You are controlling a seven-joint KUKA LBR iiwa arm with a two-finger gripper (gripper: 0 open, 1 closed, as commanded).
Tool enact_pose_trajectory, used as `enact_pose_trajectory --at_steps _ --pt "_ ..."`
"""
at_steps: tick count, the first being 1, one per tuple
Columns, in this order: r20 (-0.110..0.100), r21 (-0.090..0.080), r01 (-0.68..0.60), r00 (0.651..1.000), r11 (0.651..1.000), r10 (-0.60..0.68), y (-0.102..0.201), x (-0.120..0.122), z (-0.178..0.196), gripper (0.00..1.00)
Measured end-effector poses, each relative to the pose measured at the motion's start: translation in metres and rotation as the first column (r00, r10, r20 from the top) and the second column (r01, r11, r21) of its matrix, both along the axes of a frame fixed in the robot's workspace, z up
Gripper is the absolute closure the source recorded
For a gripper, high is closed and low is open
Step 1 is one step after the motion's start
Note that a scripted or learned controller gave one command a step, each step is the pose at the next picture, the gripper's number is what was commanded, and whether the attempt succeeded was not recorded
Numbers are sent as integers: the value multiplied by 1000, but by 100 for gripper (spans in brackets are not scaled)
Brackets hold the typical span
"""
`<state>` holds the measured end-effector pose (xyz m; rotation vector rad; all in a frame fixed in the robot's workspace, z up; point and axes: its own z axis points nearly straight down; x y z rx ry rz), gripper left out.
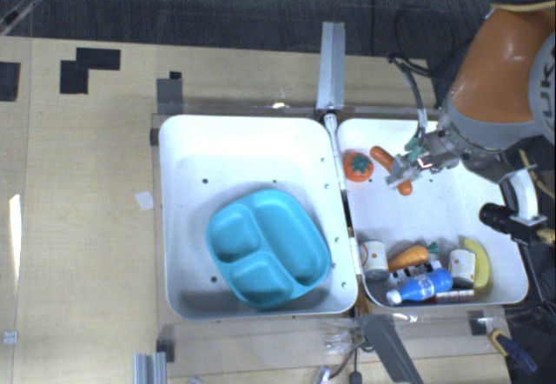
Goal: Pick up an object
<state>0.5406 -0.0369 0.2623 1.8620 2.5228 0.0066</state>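
Observation:
My gripper hangs over the back left part of the right bin. An orange carrot lies slantwise right under it. One end of the carrot shows to the gripper's upper left and an orange tip shows just below it, with the middle hidden by the gripper. Whether the carrot is gripped is not visible. A red-orange tomato with a green top sits just left of the carrot, near the wall between the bins.
Along the right bin's front edge lie a small can, an orange item, a blue bottle and a yellow banana. A blue divided plate sits in the left bin. The arm covers the back right.

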Motion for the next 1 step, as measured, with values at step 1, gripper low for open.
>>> enact_pose_trajectory --at_steps 1 --pt "0 -1 -25 1000 1000 25 -36 -37 23 100"
